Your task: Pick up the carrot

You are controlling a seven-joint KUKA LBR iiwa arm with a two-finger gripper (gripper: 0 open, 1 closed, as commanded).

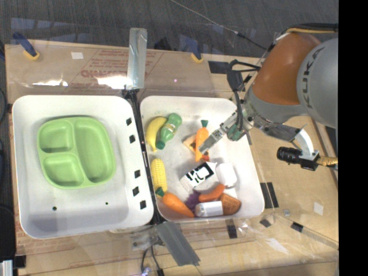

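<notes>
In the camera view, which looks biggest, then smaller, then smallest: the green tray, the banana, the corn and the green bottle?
1. Green tray, by far the largest.
2. Banana and corn look about the same length, so I won't rank them.
3. Green bottle, the smallest, lying against the banana.

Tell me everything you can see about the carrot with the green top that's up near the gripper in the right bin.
The carrot is a small orange toy, plastic-looking, with a short dark green stem at its upper end. It lies in the upper middle of the right bin, roughly upright in the picture, tip pointing down. It partly overlaps a pale orange piece beneath it. The gripper reaches in from the right and ends at the carrot's right side; whether it grips the carrot cannot be told.
</notes>
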